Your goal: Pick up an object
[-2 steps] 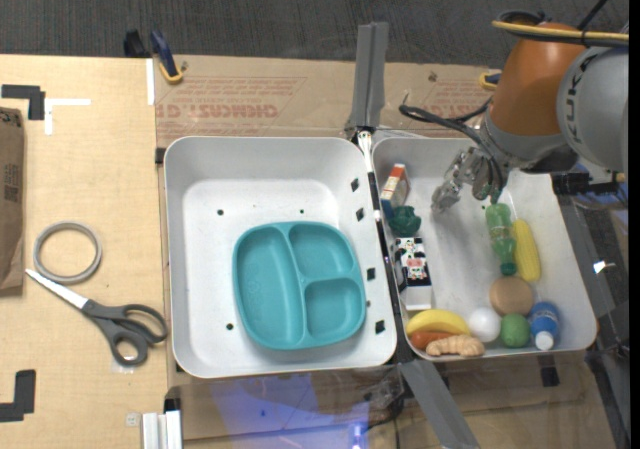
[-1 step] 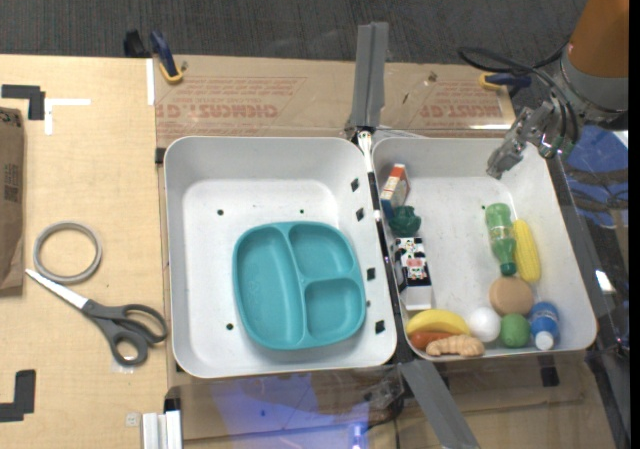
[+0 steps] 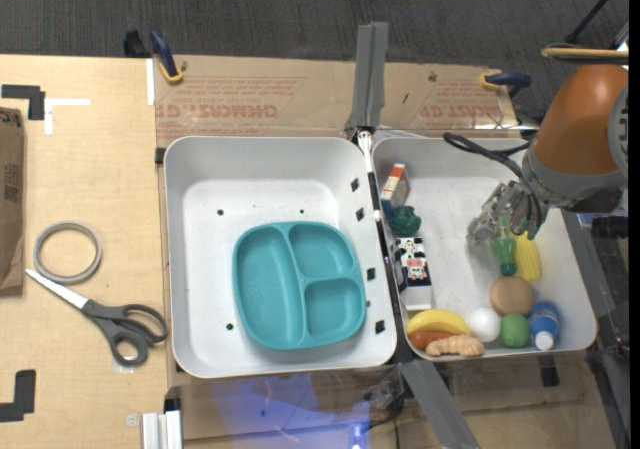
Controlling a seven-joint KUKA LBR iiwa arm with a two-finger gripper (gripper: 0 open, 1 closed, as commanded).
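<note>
Gripper (image 3: 503, 222) hangs low in the right bin (image 3: 452, 159), just above the corn cob (image 3: 526, 259) and a green piece (image 3: 507, 255); we cannot tell its state; we see a teal divided plate (image 3: 298, 284) in the left bin (image 3: 200, 177).

Bench clutter beside the bins

A roll of tape (image 3: 67, 250) and grey-handled scissors (image 3: 105, 318) are laid near each other on the wooden bench (image 3: 85, 157) at left; two blue clamps (image 3: 165, 56) (image 3: 508, 81) are fixed to the cardboard (image 3: 260, 100) behind.
</note>
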